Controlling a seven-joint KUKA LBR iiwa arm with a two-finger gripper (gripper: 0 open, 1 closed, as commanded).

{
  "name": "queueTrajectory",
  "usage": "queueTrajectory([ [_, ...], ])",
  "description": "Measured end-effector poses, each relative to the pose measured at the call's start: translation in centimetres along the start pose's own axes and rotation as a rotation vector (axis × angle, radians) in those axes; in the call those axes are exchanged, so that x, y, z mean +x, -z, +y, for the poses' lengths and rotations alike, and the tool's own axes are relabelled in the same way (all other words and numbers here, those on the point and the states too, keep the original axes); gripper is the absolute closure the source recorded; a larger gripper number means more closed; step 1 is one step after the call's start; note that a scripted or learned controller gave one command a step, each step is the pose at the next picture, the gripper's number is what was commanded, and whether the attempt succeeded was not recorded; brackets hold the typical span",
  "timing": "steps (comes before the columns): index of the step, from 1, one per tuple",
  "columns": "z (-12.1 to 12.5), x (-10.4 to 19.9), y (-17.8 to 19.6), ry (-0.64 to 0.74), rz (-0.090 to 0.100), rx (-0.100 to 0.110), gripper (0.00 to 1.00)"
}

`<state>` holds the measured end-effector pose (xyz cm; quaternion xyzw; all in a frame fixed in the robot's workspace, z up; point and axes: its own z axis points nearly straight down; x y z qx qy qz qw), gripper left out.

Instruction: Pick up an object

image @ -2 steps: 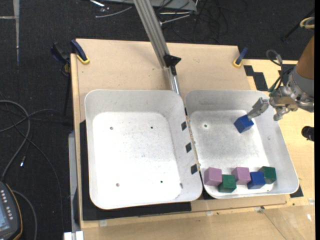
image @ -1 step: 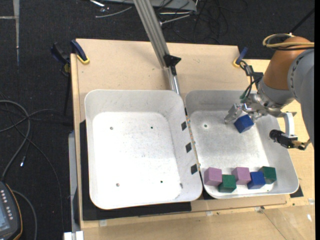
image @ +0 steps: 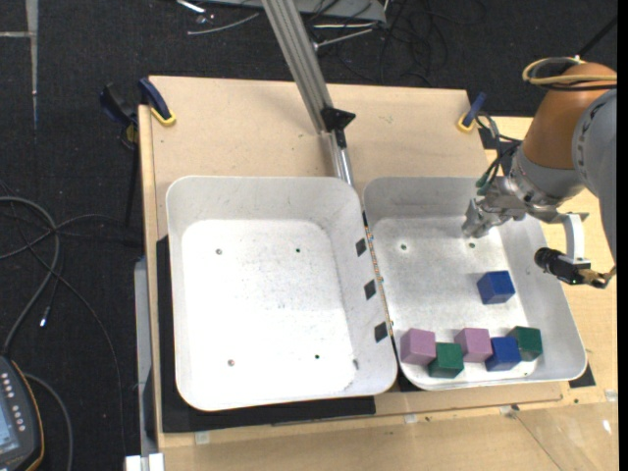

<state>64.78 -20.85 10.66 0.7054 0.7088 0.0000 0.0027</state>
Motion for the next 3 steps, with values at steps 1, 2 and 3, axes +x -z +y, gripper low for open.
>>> queueTrajectory([
  [1,0.0,0.0,-0.1,0.001,0.000,0.001,0.00],
  [2,-6.7,-1.4,-1.2,-0.009,0.004,0.010,0.00],
  [3,1.7,3.4,-1.0,0.004,0.004,-0.003,0.00],
])
